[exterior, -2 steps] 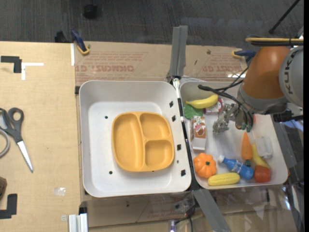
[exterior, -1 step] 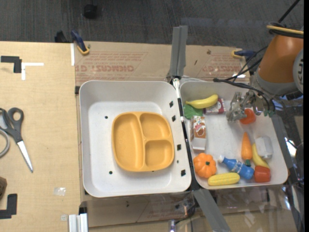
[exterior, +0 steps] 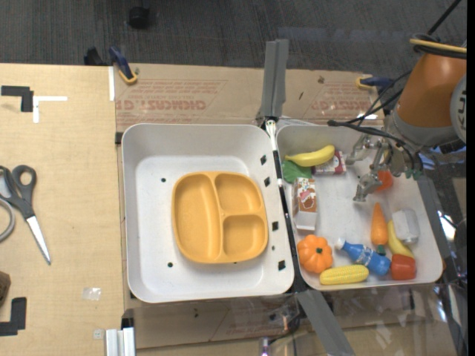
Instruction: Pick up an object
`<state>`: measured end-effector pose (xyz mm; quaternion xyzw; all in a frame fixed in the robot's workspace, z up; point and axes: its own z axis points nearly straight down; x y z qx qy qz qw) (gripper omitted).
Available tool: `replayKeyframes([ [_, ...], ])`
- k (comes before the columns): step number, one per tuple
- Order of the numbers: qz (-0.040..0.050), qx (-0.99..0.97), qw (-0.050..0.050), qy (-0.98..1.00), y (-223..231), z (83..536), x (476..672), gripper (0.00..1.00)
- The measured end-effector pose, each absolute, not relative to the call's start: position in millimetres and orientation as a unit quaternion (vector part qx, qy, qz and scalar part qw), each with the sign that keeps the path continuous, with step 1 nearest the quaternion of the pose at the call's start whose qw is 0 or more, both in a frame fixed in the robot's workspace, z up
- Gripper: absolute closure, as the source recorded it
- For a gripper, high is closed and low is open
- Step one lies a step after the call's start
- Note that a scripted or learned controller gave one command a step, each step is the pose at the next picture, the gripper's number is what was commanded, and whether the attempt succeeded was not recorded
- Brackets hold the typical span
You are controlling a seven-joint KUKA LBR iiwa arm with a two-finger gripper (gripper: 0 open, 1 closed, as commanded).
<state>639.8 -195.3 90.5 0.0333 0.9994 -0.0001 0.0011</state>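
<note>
Camera view, fingers point(exterior: 369, 175) over right bin point(exterior: 338, 128), spread unclear, carrot point(exterior: 379, 223) just below.

Arm point(exterior: 438, 87) was cut off at the right frame edge. Small orange-red item point(exterior: 384, 179) at upper right sat partly behind the gripper point(exterior: 369, 175), unidentifiable. Scissors point(exterior: 22, 206) handle loop clipped at the left edge. Dark object point(exterior: 4, 288) at lower left also clipped.

A robotics lab bench: plywood top point(exterior: 59, 221), taped cardboard point(exterior: 193, 99), clamps point(exterior: 122, 65), scissors point(exterior: 28, 206), toy-filled bin point(exterior: 434, 221).
</note>
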Motion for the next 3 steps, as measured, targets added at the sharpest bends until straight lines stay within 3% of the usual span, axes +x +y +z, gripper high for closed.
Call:
replayKeyframes([
  [1, 0.0005, 0.033, -0.001, 0.999, -187.2, 88.8, 555.3, 0.0],
  [2, 0.0006, 0.031, -0.001, 1.0, -186.6, 95.5, 556.4, 1.0],
  [3, 0.0007, 0.031, -0.002, 1.0, -186.4, 95.4, 556.4, 0.0],
])
